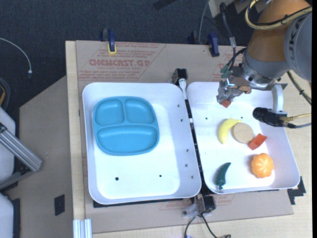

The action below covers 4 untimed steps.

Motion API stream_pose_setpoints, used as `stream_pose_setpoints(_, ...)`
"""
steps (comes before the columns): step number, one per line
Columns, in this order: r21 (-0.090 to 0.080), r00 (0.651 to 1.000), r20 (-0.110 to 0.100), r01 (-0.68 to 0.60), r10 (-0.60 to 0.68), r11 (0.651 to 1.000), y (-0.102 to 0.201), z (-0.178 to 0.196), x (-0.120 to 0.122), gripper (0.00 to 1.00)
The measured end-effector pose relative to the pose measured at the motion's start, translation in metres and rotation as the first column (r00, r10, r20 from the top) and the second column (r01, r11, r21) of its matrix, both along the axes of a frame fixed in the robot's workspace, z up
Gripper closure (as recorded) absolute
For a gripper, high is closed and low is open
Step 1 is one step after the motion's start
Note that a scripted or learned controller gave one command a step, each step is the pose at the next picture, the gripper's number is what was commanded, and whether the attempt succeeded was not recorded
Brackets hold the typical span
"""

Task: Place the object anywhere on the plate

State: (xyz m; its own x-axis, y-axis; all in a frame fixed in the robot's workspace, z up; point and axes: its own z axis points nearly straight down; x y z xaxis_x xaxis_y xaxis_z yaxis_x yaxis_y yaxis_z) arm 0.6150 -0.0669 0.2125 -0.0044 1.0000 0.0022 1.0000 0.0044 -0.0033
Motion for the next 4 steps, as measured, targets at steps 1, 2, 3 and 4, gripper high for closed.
stream_pose_setpoints(1, 0.0, 1.0, 0.0, 0.0, 0.0, 1.0, 0.041, 0.007, -0.028, 1.0)
stream_pose_setpoints(2, 0.0, 1.0, -0.001, -0.001, 0.001, 1.0, 0.089, -0.002, -0.046, 1.0)
stream_pose_setpoints(3, 0.001, 1.0, 0.0, -0.002, 0.002, 1.0, 0.143, -0.001, -0.059, 1.0)
stream_pose_setpoints(4, 0.0, 1.0, -0.001, -0.002, 0.002, 1.0, 0.198, 0.007, -0.087, 1.0)
